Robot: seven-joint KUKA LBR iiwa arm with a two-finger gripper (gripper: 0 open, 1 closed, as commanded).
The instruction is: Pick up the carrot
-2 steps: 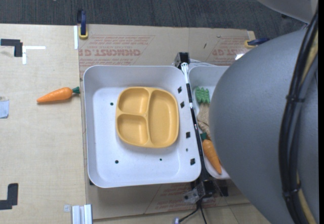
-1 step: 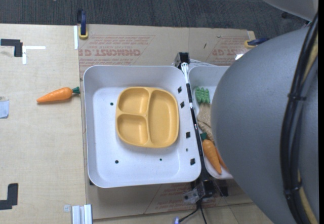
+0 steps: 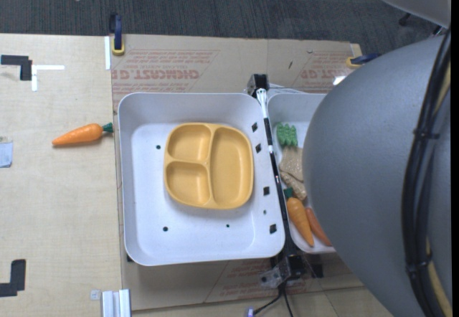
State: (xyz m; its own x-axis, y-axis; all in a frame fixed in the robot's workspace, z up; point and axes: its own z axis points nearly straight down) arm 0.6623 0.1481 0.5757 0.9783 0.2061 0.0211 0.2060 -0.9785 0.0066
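Note:
An orange carrot [image 3: 79,135] with a green stub lies on the bench to the left of the left bin [image 3: 136,222]. Two more orange carrots [image 3: 305,221] lie side by side at the near left corner of the right bin [image 3: 283,102], partly hidden by the arm. The grey arm [image 3: 387,179] covers most of the right bin, and its bulk hides whatever is under it.
A yellow three-compartment plate [image 3: 210,165] sits in the middle of the left bin. In the right bin a green toy [image 3: 287,135] and a tan speckled piece [image 3: 292,165] lie along its left wall. Clamps and cardboard border the bins.

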